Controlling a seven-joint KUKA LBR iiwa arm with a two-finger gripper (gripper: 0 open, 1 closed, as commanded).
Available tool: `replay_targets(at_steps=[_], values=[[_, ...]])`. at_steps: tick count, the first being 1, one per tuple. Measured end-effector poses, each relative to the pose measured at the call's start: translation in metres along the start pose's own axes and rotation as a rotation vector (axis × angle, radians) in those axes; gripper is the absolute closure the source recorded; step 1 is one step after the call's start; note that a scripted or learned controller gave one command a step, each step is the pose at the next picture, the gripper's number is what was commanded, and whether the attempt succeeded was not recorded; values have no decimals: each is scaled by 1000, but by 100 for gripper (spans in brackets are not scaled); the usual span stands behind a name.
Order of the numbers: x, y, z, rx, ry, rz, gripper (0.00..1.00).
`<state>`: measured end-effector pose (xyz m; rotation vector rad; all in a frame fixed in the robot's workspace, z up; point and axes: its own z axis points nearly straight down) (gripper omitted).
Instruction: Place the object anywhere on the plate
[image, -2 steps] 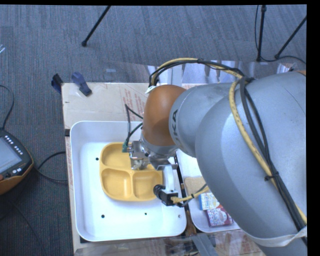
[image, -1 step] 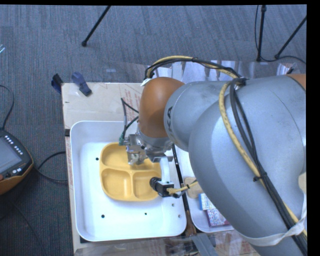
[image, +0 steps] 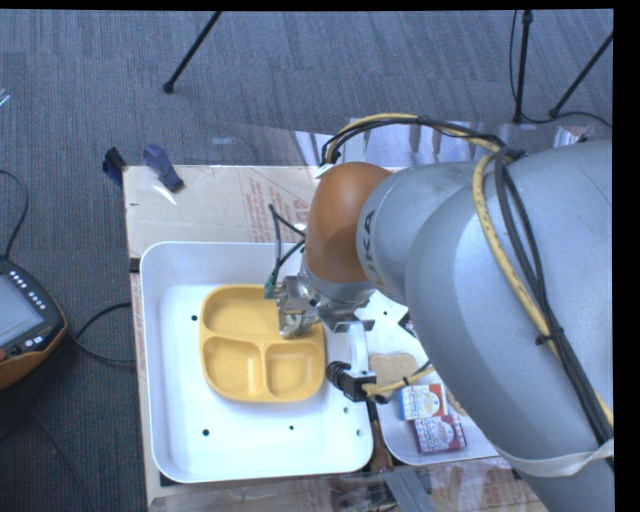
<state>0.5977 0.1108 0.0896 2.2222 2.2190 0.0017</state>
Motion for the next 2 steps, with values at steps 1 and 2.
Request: replay_targets(at_steps=[1,2], values=[[34,0,0,-2,2,-1,100],[-41,-3,-102,-4,0,2,100]])
